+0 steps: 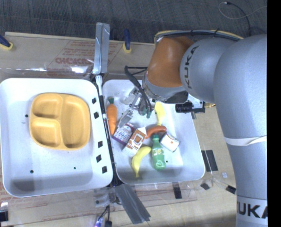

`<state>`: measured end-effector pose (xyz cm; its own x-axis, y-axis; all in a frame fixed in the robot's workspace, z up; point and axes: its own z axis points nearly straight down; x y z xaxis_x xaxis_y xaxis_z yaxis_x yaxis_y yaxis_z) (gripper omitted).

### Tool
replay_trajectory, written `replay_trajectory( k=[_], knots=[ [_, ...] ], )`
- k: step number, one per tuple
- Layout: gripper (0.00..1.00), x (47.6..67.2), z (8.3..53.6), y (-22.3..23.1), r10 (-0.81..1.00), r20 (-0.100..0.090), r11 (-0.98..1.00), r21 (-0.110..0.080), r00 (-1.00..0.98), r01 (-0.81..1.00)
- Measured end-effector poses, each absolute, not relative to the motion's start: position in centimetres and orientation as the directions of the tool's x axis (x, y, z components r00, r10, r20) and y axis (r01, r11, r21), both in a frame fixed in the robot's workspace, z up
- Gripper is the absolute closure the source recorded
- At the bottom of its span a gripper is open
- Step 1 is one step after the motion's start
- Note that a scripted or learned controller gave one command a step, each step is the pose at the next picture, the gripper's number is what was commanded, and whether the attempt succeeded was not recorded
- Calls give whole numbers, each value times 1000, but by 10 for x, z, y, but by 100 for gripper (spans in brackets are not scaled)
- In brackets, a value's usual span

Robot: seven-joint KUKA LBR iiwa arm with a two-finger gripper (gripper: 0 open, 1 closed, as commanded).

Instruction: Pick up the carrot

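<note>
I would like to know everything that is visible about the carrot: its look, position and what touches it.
The carrot is orange, smooth and plastic-looking, probably a toy, with a small green tip at its upper end. It lies flat in the right bin, close along that bin's left wall, pointing roughly up and down in the view. Its lower end meets a small purple packet. The pincer hangs to its right, apart from it.

The claw (136, 103) hangs seemingly empty just beside the carrot (112, 118) in the right bin (193, 150).
</note>
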<state>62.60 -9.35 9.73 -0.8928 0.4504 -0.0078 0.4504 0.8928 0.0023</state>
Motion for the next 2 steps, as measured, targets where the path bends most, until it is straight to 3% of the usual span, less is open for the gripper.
replay_trajectory(
  k=[1, 2],
  knots=[
    [0, 619, 98, -132, 317, -10, 948, 3, -948, 317],
    [0, 639, 94, -112, 118, -5, 993, 0, -993, 118]
  ],
)
